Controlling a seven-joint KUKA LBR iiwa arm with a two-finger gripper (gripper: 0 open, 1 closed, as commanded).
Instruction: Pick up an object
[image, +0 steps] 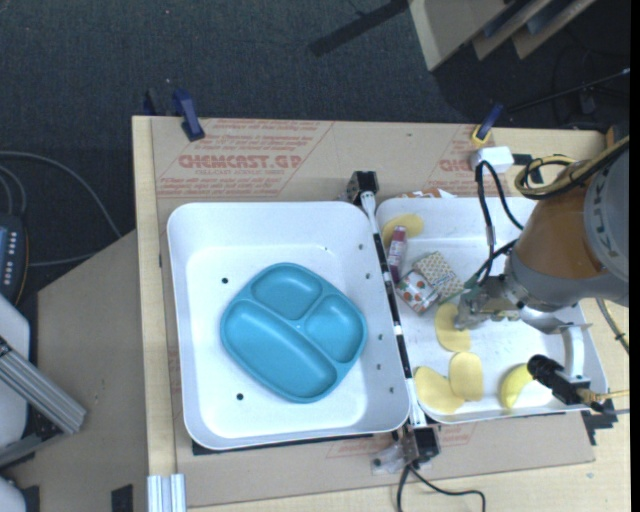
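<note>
Grey and orange, the arm reaches in from the right edge of the frame and sets its gripper (468, 312) low over the middle of the right bin (455, 243). From this slanted overhead view I cannot tell how far the gripper is open, and nothing can be seen held in it. Directly at its tip, on the lower left side, lies a flat yellow piece (450, 332), touching or almost touching the tool; this looks like the object being tried for. Just up and left of it sit a small patterned box (433, 270) and a red-and-white packet (415, 291), both close enough to get in the way. Toward the bottom of the bin lie three more yellow shapes (434, 388), well clear of the tool, and a slim marker-like stick (397, 243) rests by the bin's left wall near the top. Further left, the left bin (200, 250) holds only a blue divided plate (292, 330). The step in hand appears to be the descent onto the target, with the grasp not yet shown as made. Next would be to close squarely on the yellow piece and lift straight up, without dragging the box along.
</note>
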